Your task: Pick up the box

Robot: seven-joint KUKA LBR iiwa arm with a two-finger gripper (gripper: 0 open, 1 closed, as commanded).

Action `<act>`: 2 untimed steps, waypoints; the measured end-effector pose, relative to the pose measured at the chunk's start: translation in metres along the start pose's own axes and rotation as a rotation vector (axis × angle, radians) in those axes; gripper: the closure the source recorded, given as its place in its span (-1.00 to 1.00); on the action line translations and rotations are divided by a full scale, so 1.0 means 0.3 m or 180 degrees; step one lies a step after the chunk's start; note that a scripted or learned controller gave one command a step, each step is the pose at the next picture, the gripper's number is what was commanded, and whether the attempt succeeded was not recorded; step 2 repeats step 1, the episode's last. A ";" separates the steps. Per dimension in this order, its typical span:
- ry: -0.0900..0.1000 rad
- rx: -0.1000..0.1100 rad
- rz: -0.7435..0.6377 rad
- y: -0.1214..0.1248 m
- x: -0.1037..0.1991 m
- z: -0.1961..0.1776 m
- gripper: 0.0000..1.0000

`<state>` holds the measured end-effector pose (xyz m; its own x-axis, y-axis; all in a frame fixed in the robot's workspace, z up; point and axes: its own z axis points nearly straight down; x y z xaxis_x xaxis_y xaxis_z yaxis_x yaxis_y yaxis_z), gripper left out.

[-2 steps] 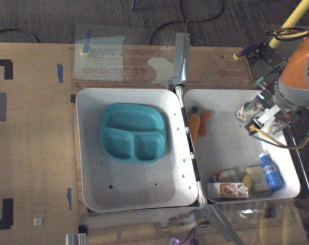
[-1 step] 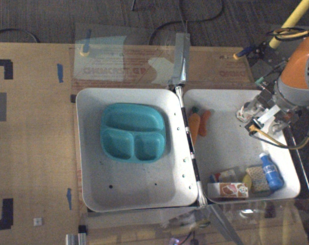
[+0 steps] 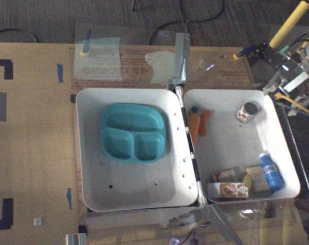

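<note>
**Box lying untouched in the right bin; the pick is not yet begun**

The tool (image 3: 292, 88) is sitting at the far right of the camera view, above the outer rim of the right bin (image 3: 223, 131), among a tangle of white and metal parts with a yellow rod slanting up behind it. The parts there are too small and cluttered to read, so I cannot tell how it is set; nothing from the bins is showing in it. It is hanging well apart from anything it could grasp.

Nearest to it, in the far right corner of that bin, a small can (image 3: 247, 112) is standing upright. Further in, against the divider between the bins, an orange carrot-like toy (image 3: 195, 126) and a second reddish piece (image 3: 204, 122) are lying side by side.

The box (image 3: 228, 189) is resting at the near edge of the right bin, lying flat along the front wall, white with a red printed picture on its face. Small packets are crowding just behind it, and a speckled sponge-like block (image 3: 257, 178) and a blue bottle (image 3: 271, 171) are lying just beside it towards the near right corner.

In the left bin (image 3: 88, 137) a teal divided plate (image 3: 133, 132) is lying alone, on the bench (image 3: 32, 137).

Judging from this, nothing of the task is done: the approach across the bin, the descent, the closing and the lift are all remaining. The neighbours pressed close to the box are likely making a clean grasp awkward.
</note>
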<state>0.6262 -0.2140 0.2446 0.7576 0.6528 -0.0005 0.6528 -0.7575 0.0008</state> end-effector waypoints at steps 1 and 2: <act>0.0001 -0.0002 -0.0149 -0.033 0.078 -0.208 -1.00; 0.0001 -0.0002 -0.0149 -0.033 0.078 -0.208 -1.00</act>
